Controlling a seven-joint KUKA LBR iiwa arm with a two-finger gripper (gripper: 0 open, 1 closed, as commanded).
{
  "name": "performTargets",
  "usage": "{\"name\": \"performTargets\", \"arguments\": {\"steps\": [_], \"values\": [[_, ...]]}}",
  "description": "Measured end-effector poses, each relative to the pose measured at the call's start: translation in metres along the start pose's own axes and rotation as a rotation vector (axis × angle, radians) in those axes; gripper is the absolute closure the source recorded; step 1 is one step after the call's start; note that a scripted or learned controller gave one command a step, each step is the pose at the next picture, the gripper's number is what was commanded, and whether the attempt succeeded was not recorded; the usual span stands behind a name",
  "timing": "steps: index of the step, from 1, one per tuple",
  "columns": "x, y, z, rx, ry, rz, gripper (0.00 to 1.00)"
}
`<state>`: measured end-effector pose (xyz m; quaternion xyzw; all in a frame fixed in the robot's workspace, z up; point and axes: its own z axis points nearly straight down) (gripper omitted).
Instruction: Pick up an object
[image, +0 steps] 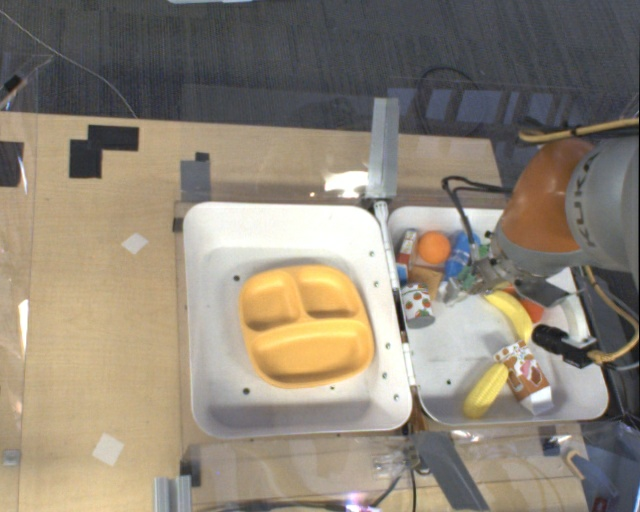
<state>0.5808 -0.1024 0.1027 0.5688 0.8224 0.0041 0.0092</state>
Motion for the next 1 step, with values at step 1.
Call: {"name": "performTargets", "arguments": {"steps": [1], "values": [[0.0508, -0.0219, -0.0841, 0.015, 0.005, 0.575, 1.0]]}}
